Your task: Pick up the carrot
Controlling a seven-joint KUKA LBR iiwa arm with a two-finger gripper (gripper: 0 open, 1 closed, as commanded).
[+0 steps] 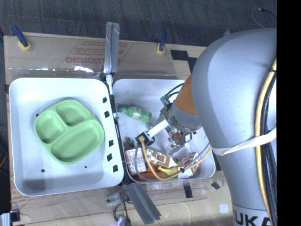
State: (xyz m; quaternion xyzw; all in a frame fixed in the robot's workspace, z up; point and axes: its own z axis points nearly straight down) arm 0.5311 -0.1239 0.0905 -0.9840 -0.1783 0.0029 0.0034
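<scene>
- Orange carrot (146, 175): bottom edge of the right bin (123, 91), lower centre of frame, among packets.
- Gripper (178, 138): poised above that bin (finger state cannot be told), up and right of the carrot.
- Green divided plate (68, 130): left bin (21, 91).

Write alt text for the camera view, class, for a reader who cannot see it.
A grey robot arm reaches from the right into the right white bin, its hand low over a jumble of items including a green bottle and an orange carrot near the front wall. The left white bin holds a green divided plate.
</scene>
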